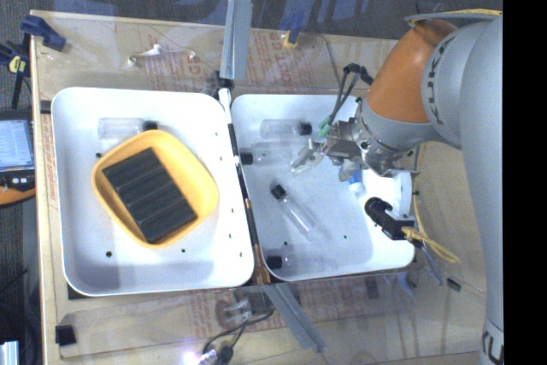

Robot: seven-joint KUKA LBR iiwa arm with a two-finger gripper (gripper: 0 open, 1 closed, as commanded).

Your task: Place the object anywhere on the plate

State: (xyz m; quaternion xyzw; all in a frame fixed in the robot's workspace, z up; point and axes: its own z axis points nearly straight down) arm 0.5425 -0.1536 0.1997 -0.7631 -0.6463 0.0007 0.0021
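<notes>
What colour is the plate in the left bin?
Yellow rim, dark ribbed centre; camera view.

Shot from a single fixed camera above the bench (102, 38), tilted down at a slant. Far enough back to frame both white bins, left bin (64, 184) and right bin (342, 256), whole, with the arm (444, 90) entering from the right.
</notes>
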